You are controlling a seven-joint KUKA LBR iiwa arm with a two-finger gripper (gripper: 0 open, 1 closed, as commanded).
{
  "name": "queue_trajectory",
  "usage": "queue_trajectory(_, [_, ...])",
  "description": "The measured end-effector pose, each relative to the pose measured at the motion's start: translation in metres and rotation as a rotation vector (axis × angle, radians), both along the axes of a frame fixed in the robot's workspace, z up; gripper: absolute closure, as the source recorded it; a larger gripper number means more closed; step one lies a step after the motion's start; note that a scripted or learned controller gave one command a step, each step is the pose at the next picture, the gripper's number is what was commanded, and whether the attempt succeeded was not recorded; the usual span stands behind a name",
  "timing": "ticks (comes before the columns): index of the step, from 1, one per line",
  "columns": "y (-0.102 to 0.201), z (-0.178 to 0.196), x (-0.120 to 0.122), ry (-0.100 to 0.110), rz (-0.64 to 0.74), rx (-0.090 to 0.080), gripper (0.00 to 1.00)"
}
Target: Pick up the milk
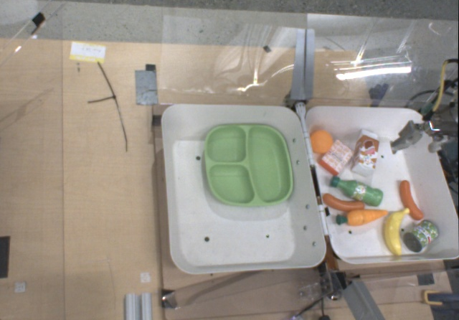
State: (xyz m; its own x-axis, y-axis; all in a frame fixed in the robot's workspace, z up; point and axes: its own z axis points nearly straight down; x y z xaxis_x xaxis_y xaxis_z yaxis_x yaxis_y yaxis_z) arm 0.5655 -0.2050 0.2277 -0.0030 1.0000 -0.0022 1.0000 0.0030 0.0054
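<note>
Right bin: crowded along its left and lower parts; bare floor shows in the upper middle and around the gripper.
Left bin: holds a green tray with bare white floor below it.
Gripper: at the right bin's upper right, near the right wall, over bare floor; well apart from the milk.
Jaws: too small and blurred to tell whether open or closed; nothing is seen between the fingers.
Milk: in the right bin's upper left part, just right of a red-and-white box, with an orange beyond that.
Milk axis: long axis runs roughly up and down the view, gabled top toward the far wall, tilted a little to the right.
Room by milk: bare floor above and to its right; a green bottle lies just below.
Lower clutter: sausage, carrot, banana, can, second sausage.
</note>
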Motion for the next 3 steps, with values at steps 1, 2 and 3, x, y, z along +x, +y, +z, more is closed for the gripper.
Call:
queue_trajectory(1, [0.034, -0.123, 0.051, 0.001, -0.438, 0.002, 0.0])
queue_trajectory(2, [0.034, -0.112, 0.052, -0.002, -0.432, 0.0, 1.0])
queue_trajectory(3, [0.084, -0.04, 0.039, -0.001, -0.439, 0.004, 1.0])
